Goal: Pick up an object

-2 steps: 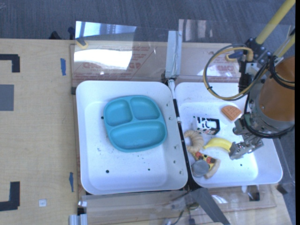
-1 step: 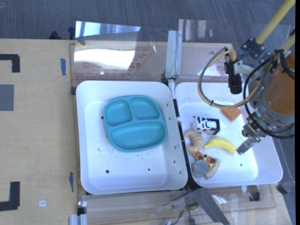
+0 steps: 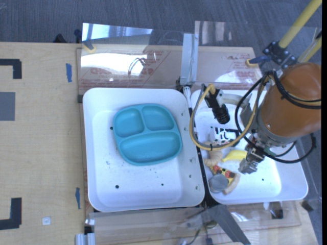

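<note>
While the claw hangs low in the right bin near a banana, its state cannot be told. A blue tray sits mid left bin, bare floor along its edges.

Grey carpeted floor is seen at the far side. Pale wooden bench is lit evenly; clear panels are mounted behind the bins.

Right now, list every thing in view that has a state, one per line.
Blue divided plate: flat and upright in the left bin, its compartments bare.
Small toy items: heaped together at the right bin's near-left corner.
Yellow banana-like piece: lying on its side beside the heap.
End effector: low over the right bin, just right of the heap; grip unclear.
</note>
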`<state>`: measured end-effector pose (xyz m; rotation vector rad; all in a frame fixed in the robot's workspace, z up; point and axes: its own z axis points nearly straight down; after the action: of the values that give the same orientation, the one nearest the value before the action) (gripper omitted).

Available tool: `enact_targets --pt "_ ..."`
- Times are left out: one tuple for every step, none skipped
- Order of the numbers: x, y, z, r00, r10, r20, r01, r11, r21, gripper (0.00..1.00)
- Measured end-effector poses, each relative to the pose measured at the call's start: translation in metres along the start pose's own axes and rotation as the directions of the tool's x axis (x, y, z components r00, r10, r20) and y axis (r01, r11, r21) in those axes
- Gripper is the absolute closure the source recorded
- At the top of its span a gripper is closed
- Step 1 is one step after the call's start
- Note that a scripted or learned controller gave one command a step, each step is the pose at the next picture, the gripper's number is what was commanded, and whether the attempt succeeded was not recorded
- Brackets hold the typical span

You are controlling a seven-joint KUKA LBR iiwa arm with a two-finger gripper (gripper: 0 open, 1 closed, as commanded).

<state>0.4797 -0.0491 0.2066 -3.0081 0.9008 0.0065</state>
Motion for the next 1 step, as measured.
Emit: enact_targets --pt "-0.0116 -0.0327 -0.0358 0.929 -0.370 -0.003 0.370 0.929 0.001 1.00"
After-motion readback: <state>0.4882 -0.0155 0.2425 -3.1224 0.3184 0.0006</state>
